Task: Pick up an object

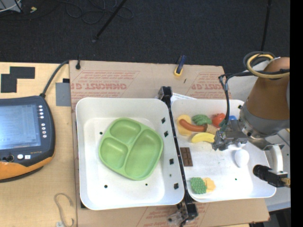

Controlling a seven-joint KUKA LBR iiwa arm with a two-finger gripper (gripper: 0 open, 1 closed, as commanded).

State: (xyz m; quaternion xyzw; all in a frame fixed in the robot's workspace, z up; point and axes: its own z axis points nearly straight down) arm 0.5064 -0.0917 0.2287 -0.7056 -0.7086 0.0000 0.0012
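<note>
Jaws [221,143], whose spread I cannot tell, hang low in the right bin [255,186] beside the banana [202,137], likely lining up a grab.

Robotics lab: teach pendant [21,134], cables [90,6] on dark floor, cardboard-topped bench [120,82].

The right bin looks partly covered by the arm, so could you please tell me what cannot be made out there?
- Claw, camera view: dark and small under the arm's wrist; open or shut cannot be told.
- Tomato: partly hidden by a cable and the wrist.
- Blue thing beside it: mostly covered by the arm, so it cannot be identified.
- Right bin: its far right corner lies under the arm.
</note>
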